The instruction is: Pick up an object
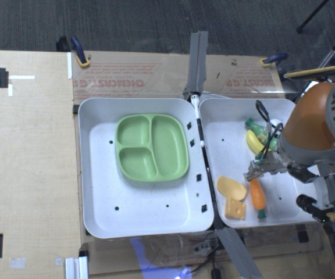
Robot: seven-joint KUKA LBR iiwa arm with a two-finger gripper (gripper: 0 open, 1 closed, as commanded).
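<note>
The hand (259, 172) was low in the right bin (237, 118), just above the top of the carrot (257, 195), probably placed there to grasp it. Whether the hand was wide or narrow, I cannot tell. The banana (253, 141) lay behind it. The green plate (153, 147) lay in the left bin (97, 173).

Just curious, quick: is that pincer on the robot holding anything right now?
Pincer: cannot be told; it sits low in the right bin, just above the carrot.
</note>
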